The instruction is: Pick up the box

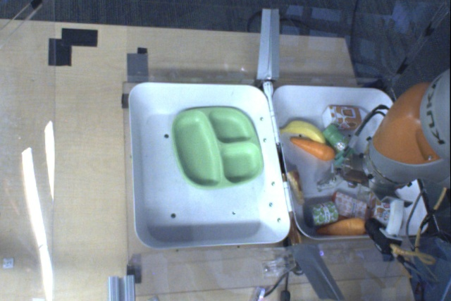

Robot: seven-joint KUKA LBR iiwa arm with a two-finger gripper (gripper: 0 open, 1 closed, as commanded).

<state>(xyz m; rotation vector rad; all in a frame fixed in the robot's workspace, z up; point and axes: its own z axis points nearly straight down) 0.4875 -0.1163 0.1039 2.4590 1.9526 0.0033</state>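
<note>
In the camera view, the left bin (151, 218) held a green divided plate (217, 146) lying flat near its middle, and nothing else could be made out in it. The right bin (304, 96) was crowded with toy groceries: a banana (303, 129) near the top, a carrot (312, 148) just below and touching it, a green can (337, 137) beside the carrot's thick end, a second carrot (342, 226) along the bottom edge, and a small green-labelled tin (323, 213) just above that.

The box (343, 115), a small brown-and-white printed carton, lay near the top of the right bin, just right of the banana. Other printed packets (352, 205) lay lower in the bin, partly under the arm; whether one of them was a box too was hard to tell.

The arm (409, 134) leaned in over the right side of that bin, and its gripper (347, 173) was low among the items in the middle of the bin, below the carton and apart from it. The tool was dark and cluttered against the packets, so whether it was open or closed, or had anything in it, could not be told.

As a judgement, the pick was not done: the carton rested in the bin, not lifted. Reaching it, closing on it and raising it clear all remained.
</note>
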